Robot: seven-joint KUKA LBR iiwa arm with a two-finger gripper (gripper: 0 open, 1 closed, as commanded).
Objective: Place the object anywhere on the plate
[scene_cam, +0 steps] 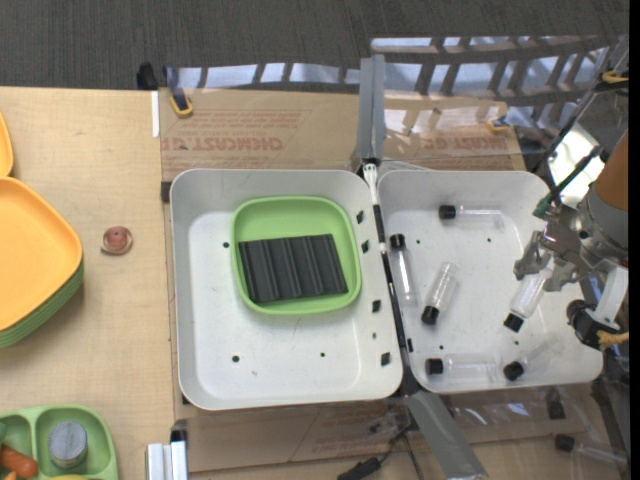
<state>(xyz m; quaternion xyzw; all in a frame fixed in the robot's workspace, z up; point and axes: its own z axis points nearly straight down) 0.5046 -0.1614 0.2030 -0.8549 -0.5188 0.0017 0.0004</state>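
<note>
Five vials lie loose in the right bin (480,193) | end effector (545,263) over vial (524,300), grip state unclear | risk: round vial rolls away, never reaches plate (295,258)

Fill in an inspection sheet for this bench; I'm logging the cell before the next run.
Surface: two white bins side by side, left bin and right bin, on a wooden bench with cardboard under them.
Job's things: green plate in the left bin, carrying a dark ribbed pad; clear vials with black caps lie scattered in the right bin, e.g. one.
Clutter: orange plates, small red knob, green tray at lower left.
Hand: at the right bin's right edge, over a vial; grip unclear.
Cables: nothing seen.
Surroundings: metal frame, dark floor.
</note>
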